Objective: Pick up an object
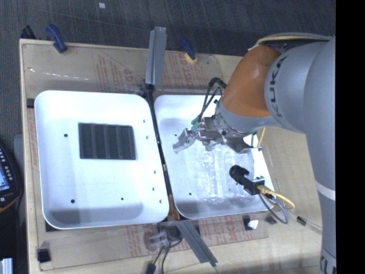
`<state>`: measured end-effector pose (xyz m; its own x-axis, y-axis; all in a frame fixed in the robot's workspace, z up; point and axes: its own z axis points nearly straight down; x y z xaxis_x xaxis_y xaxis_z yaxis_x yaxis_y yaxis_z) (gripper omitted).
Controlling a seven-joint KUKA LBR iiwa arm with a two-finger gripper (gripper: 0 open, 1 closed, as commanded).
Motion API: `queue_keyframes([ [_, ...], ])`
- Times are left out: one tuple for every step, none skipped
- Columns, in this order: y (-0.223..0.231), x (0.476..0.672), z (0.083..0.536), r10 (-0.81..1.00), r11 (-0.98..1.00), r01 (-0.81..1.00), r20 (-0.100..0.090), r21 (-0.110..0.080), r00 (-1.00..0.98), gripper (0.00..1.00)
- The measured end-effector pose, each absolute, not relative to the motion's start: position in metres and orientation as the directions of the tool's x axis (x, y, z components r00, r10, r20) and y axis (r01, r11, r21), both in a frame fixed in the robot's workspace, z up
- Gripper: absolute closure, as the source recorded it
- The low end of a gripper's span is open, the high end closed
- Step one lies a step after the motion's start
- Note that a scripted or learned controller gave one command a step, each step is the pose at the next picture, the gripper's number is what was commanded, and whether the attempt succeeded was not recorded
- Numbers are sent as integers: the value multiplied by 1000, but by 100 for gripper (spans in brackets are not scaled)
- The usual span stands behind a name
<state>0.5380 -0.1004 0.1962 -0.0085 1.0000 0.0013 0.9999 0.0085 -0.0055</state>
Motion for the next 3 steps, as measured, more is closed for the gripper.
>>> queue_keyframes([
  [-114, 504, 94, 997, -74, 997, -14, 7, 74, 0],
  [-114, 504, 94, 997, -74, 997, -14, 7, 74, 0],
  [-175, 531, 139, 982, -191, 982, 0, -2, 191, 0],
])
